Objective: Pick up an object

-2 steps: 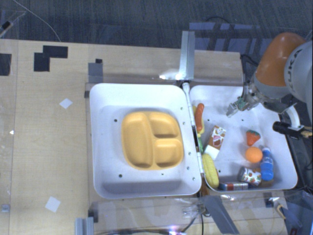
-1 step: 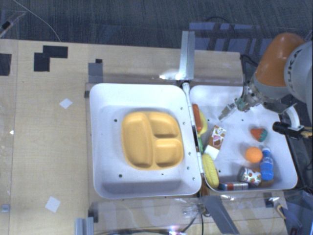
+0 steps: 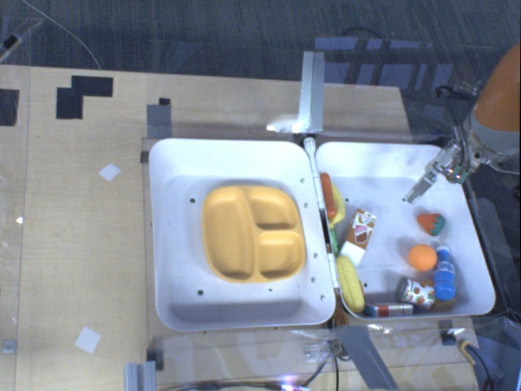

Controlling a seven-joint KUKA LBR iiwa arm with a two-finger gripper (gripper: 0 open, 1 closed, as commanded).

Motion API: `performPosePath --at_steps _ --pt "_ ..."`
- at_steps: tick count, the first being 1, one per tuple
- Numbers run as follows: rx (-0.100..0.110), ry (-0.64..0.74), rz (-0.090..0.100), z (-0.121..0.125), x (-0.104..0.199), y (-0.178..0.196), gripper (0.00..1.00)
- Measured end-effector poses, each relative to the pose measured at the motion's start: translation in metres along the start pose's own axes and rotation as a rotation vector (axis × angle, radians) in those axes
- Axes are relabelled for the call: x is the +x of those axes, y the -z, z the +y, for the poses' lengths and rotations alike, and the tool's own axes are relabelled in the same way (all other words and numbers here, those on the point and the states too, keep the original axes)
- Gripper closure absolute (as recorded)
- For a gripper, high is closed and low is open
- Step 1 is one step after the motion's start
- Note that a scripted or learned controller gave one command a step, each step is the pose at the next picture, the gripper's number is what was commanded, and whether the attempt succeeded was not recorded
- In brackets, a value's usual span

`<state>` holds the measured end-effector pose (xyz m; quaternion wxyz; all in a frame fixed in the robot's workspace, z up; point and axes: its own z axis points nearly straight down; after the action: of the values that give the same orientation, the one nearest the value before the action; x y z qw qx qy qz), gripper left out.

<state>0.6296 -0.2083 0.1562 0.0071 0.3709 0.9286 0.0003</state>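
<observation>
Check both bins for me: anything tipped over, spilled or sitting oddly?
Nothing spilled or visibly broken. The yellow divided tray sits flat in the left bin. In the right bin, the corn cob and the hot dog are wedged against the dividing wall. The claw hovers above that bin's upper right.

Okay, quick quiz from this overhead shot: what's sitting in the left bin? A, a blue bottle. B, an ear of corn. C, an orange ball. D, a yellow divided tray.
D: the yellow divided tray lies alone in the middle of the left bin, while the blue bottle, orange ball and ear of corn all lie in the right bin.
</observation>
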Motion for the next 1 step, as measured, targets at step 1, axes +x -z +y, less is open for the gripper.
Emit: performPosePath --at_steps 1 --pt "-0.001 -0.116 0.002 -0.0374 0.0438 -0.0664 0.0"
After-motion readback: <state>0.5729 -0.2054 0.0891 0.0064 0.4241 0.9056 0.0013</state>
